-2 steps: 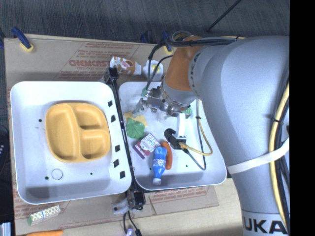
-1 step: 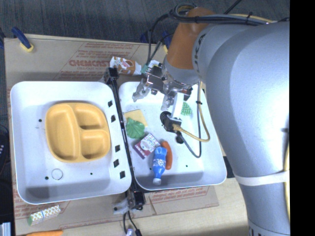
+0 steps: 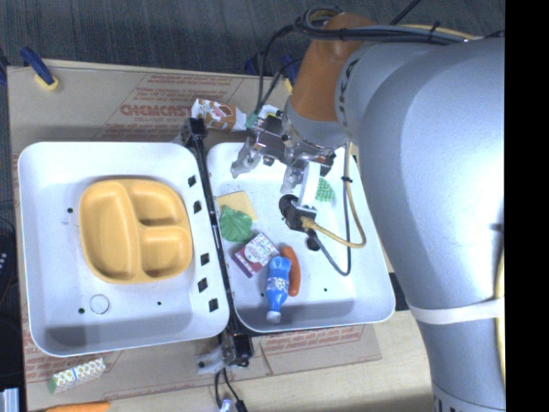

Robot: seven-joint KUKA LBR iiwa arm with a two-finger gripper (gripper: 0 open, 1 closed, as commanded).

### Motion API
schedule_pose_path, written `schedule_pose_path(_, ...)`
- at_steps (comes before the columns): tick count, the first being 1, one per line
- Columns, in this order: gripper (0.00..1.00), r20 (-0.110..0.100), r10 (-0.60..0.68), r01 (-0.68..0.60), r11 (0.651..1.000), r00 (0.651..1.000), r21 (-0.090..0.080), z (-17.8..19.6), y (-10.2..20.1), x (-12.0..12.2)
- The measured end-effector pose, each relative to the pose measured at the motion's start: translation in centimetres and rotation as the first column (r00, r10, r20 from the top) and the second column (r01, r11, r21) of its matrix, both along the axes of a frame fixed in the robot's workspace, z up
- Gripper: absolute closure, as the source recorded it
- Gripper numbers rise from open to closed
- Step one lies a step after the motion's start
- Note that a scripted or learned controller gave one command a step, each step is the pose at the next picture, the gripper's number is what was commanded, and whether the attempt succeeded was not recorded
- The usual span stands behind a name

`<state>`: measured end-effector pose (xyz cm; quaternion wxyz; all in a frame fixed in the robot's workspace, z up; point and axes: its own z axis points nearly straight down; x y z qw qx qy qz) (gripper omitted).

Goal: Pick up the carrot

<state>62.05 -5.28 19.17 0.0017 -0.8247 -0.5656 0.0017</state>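
- Grey bulk of the arm (image 3: 429, 144) sits closest to my camera and covers the right side of the view, its orange band above the wrist.
- Two white bins stand side by side on the counter (image 3: 154, 93). The left bin (image 3: 51, 316) carries a yellow divided tray (image 3: 137, 228); the right bin (image 3: 369, 307) holds all the small things.
- My hand (image 3: 268, 166) hangs over the far end of the right bin. From this angle I cannot tell whether it is wide or narrow, and I see nothing in it.
- A blue bottle (image 3: 276, 283) lies near the front wall of the right bin.
- The carrot (image 3: 292, 269) lies just beside that bottle, touching it or nearly so, on the bottle's right, well apart from the hand.
- A pink packet (image 3: 257, 254), a green leafy piece (image 3: 235, 224) and a yellow slice (image 3: 236, 202) lie along the bin's left wall.
- I judge this to be the approach step: no grasp made yet.
- Next I would bring the hand toward the front, centre it over the carrot, and close across its width, clear of the bottle.
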Motion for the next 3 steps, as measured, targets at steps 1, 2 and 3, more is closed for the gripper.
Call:
schedule_pose_path(1,0.0,0.0,0.0,0.0,1.0,1.0,0.0,0.0,0.0,0.0)
schedule_pose_path(2,0.0,-0.001,0.276,-0.276,0.961,0.961,0.002,-8.9,-5.0,-0.2)
schedule_pose_path(3,0.0,0.0,0.083,-0.083,0.997,0.997,0.001,-10.0,-4.5,-0.1)
